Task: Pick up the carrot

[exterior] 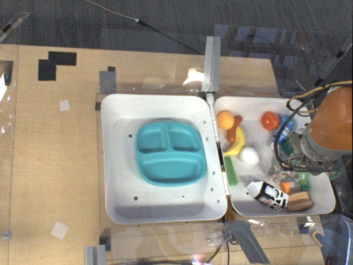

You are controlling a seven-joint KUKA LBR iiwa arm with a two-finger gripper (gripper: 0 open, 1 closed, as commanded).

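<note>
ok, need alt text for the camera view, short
A grey arm with an orange band reaches from the right into the right bin, over a small orange piece among a banana, an egg, a tomato and a milk carton. The left bin holds a teal divided plate.

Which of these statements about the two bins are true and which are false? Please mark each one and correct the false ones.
1. The teal divided tray lies in the left bin. True.
2. The banana lies on the teal tray. False: it lies in the right bin, near the bin's left wall.
3. The white egg lies just beside the banana. True.
4. The arm hangs over the left bin. False: it is over the right side of the right bin.
5. The small milk carton lies on its side near the front of the right bin. True.
</note>
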